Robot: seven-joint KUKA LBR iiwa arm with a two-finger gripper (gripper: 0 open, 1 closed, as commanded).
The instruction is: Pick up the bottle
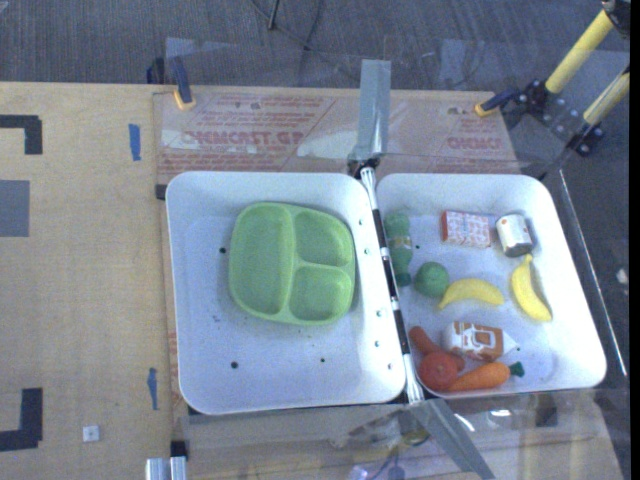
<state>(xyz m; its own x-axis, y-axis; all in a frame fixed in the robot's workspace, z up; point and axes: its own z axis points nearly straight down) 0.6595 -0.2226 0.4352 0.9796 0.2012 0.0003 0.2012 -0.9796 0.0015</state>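
On the counter [80,268] two bins sit side by side; the left bin [200,368] holds a tray [292,263]. In the right bin [570,268], the bottle [480,341] lies near the front, a carrot [483,376] before it; two bananas [500,293] lie behind.

yellow tubes [592,40] | black joints [548,103] | whether part of the robot: cannot tell

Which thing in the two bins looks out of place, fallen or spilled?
Nothing looks spilled or damaged. The bottle lies on its side in the right bin, close to the carrot. The green plate lies flat in the left bin.
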